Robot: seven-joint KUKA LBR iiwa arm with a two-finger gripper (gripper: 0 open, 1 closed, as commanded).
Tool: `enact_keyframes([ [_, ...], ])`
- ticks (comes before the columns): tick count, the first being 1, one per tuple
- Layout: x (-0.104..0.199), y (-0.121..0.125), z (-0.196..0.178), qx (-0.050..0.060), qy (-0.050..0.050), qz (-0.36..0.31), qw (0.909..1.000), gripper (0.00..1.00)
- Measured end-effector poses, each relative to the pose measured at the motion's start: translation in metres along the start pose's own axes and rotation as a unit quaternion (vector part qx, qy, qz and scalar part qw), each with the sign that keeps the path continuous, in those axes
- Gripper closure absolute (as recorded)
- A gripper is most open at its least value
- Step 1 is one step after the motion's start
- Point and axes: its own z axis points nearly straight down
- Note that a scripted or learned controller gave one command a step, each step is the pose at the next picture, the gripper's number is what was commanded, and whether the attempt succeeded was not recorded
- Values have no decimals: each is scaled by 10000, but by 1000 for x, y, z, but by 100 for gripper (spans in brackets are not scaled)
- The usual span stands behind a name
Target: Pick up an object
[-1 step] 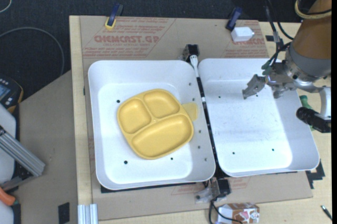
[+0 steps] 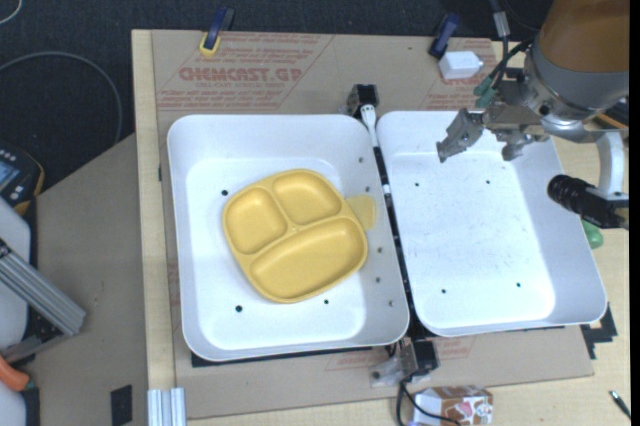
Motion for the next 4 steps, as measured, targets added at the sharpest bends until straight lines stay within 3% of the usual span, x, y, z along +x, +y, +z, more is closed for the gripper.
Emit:
enact_keyframes([
  [1,51,-59,-118,-34,12,-3,10000,0],
  [2,125,-69,-180,-5,12,-8,10000,0],
  [3,121,-68,-187,17,-4,31,10000,100],
  [4,86,-71,-94,88,-13,64,9999,100],
])
